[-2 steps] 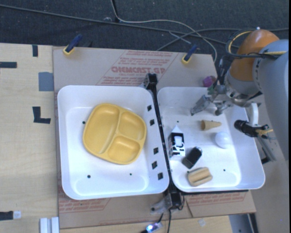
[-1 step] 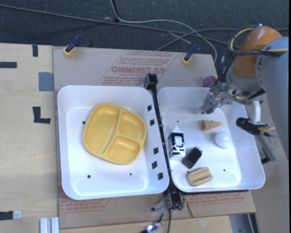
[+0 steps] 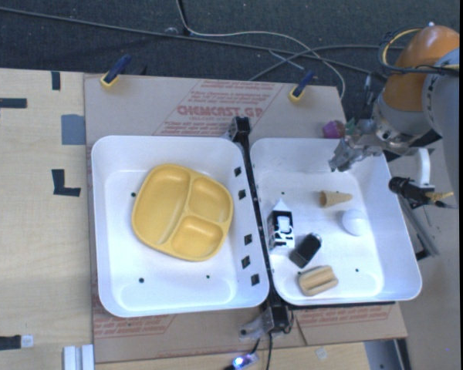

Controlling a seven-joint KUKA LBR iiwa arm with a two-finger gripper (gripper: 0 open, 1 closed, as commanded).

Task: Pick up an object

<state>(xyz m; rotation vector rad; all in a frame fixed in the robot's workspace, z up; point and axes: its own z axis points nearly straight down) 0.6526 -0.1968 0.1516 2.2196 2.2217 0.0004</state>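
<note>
2 bins sit on the table. Left bin holds a yellow tray. Right bin holds a cone, white ball, black block, carton and tan block. Jaws hover over its far edge; whether clenched, I cannot tell.

My bench of pale wood with dark tape marks, a cardboard sheet clamped flat on it, my two white bins side by side on the cardboard, probably touching.
</note>
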